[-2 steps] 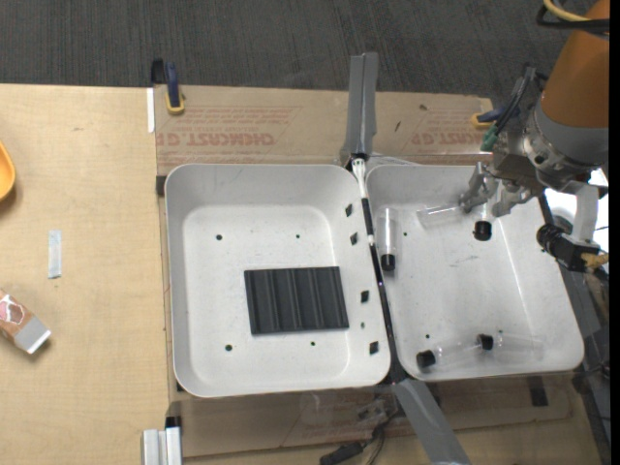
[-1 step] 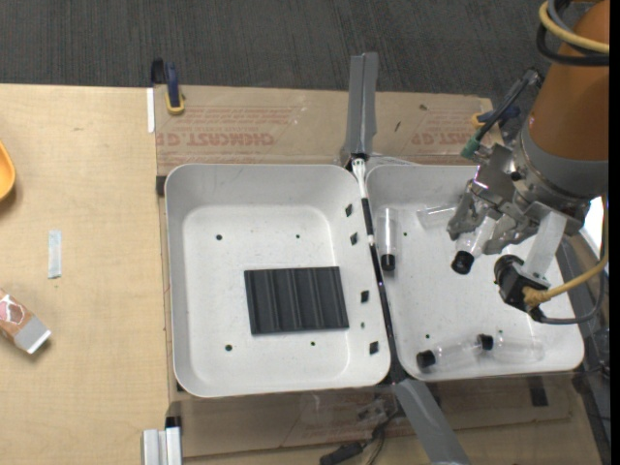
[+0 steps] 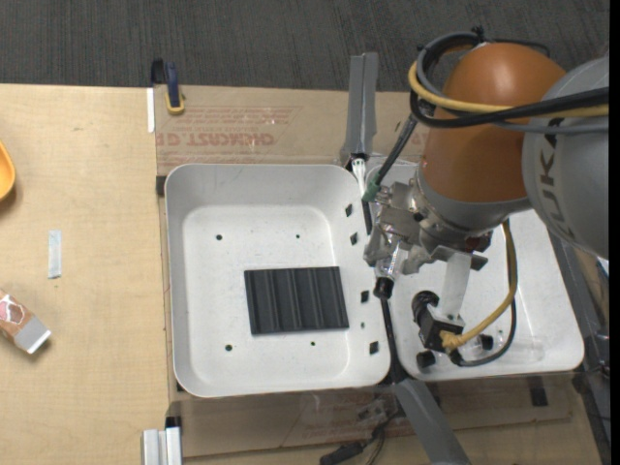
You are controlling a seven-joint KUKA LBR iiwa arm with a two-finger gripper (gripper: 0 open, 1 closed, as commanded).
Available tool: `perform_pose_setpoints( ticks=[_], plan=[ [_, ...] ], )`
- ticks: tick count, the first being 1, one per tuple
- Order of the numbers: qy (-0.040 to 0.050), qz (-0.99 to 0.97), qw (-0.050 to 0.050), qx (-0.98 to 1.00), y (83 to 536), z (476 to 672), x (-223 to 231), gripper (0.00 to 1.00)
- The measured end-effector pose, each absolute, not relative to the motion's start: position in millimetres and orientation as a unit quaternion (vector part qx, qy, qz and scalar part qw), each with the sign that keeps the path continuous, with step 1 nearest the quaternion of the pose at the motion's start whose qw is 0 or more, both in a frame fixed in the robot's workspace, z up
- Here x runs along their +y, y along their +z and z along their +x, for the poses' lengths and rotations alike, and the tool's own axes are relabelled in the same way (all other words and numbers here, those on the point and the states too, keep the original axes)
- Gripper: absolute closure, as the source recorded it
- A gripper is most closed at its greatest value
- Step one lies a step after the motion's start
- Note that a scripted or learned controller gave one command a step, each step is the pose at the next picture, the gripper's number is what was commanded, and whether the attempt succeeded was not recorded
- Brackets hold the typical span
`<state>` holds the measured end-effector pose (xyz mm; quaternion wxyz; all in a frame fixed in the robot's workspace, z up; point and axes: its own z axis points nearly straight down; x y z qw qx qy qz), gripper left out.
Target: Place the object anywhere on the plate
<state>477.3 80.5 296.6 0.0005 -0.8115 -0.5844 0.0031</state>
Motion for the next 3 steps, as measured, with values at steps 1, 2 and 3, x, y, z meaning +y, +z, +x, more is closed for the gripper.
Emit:
perform_pose_setpoints(
  ticks=[1,2,3],
  plan=[
    [0.0028,-0.804,0.0,-0.595,295.3,477.5,128.5,1.0],
    [0.0032,-0.771,0.0,-0.637,286.4,477.4,159.6,1.0],
    [0.0029,-0.754,0.001,-0.657,259.0,478.0,115.5,1.0]
  ],
)
